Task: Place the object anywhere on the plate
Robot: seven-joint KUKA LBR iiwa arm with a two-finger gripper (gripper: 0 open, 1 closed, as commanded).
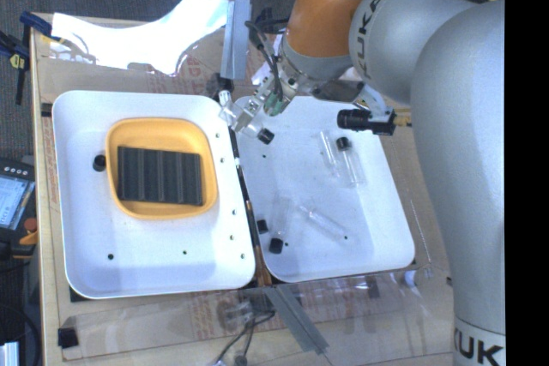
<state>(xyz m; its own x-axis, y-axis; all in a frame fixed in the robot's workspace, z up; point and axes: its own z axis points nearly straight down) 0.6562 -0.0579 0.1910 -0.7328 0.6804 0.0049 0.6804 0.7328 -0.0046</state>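
Far left on the surface, a small device w/ a lit screen sits at the frame edge. Left bin holds a yellow plate w/ a dark ribbed insert in its middle; a small black knob lies just beside the plate's left rim. Right bin carries clear plastic tubes: one upper centre, one lower down, plus small black bits near its left wall. Gripper hangs over the divide btwn bins, near the top edge; fingers point down-left. Can't tell how far they're open, nor whether anything sits btwn them. Grey arm w/ orange band comes in from the right.
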